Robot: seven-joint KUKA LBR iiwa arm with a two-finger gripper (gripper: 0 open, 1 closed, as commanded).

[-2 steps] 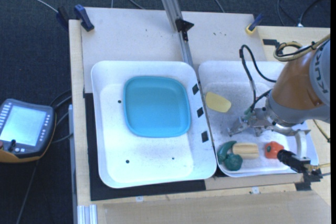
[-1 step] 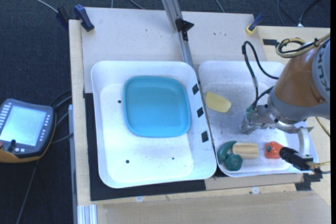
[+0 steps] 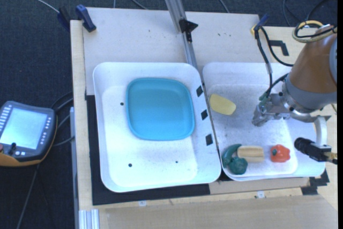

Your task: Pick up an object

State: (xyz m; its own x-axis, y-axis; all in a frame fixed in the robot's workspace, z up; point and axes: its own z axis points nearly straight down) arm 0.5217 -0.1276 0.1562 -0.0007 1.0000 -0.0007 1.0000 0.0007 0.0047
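Objects in right bin (image 3: 214,75), left to right: yellow piece (image 3: 222,104) near divider; green toy (image 3: 235,159), tan block (image 3: 251,153), red pepper (image 3: 279,153) along front wall. Gripper (image 3: 260,117) hung mid-bin, right of yellow piece; finger state could not be told. Blue plate (image 3: 161,108) lay in left bin (image 3: 107,115).

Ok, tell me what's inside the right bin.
The right bin holds a yellow piece, a green toy vegetable, a tan block and a red tomato-like toy. The hand and arm cover the floor at the bin's right side.
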